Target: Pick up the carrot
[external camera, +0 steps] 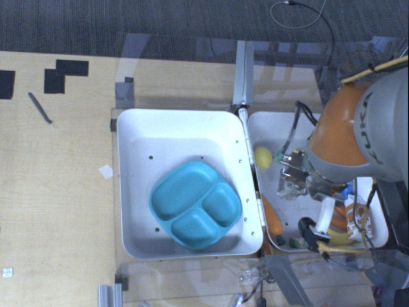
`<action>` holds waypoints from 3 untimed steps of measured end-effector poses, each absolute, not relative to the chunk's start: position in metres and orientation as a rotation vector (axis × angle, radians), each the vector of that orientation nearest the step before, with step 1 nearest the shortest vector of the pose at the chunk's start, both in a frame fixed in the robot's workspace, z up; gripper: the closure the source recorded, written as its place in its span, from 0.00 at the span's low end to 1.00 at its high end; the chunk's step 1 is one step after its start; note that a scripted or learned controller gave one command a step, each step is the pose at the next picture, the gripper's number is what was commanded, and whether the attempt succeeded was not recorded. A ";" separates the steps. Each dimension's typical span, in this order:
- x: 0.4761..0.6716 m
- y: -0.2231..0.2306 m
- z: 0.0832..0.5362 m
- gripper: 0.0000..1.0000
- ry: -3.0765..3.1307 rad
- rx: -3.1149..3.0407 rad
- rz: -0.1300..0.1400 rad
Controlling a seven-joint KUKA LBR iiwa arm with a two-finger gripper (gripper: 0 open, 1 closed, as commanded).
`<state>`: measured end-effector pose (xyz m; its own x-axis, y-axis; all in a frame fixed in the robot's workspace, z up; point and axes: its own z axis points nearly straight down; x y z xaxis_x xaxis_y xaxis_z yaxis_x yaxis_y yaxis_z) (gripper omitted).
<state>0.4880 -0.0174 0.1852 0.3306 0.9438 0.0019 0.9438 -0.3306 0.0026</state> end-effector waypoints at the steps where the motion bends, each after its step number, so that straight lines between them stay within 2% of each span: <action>1: 0.488 0.009 0.354 1.00 1.663 2.662 0.007; 2: 0.488 -0.066 0.436 1.00 1.357 2.829 0.009; 3: 0.488 -0.003 0.338 1.00 0.864 3.020 0.002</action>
